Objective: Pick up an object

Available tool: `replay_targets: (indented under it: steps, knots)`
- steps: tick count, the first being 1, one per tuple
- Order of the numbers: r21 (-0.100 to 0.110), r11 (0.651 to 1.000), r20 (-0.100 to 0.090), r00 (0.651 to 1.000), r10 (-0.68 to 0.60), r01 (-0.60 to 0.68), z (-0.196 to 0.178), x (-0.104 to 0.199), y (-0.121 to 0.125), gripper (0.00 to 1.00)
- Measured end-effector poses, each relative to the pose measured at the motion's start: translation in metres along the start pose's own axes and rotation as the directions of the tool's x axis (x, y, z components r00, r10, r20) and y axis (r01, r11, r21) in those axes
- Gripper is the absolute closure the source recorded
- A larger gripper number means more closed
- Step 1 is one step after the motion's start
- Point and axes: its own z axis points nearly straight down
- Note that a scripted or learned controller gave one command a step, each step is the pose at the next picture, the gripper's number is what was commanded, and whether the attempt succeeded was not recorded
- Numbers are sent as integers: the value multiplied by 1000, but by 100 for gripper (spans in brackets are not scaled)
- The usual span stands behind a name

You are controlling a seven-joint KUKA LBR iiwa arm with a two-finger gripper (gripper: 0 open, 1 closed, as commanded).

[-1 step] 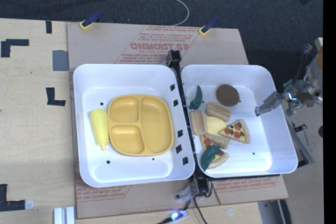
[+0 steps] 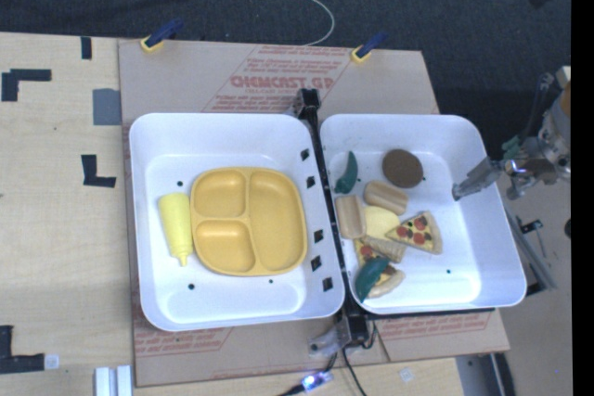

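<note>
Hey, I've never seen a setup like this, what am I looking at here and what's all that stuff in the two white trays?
This is one camera looking down at a slant on a workbench. A robot arm reaches in from the right; its hand hangs over the right edge of the right tray, with nothing seen in it. That tray holds toy food: a pizza slice, a brown round piece, a green pepper and some bread-like pieces. The left tray holds a yellow divided plate and a yellow squeeze bottle.
</note>
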Motion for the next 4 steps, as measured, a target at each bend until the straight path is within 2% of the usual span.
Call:
replay_targets:
  steps: [1, 3, 4]
  knots:
    - [5, 1000, -2, 1000, 0, 0, 61, 2, -8, 0]
    - [-1, 1000, -2, 1000, 1, -1, 172, -1, -5, 0]
    - [-7, 1000, 1, 1000, -1, 1, 157, -2, -3, 100]
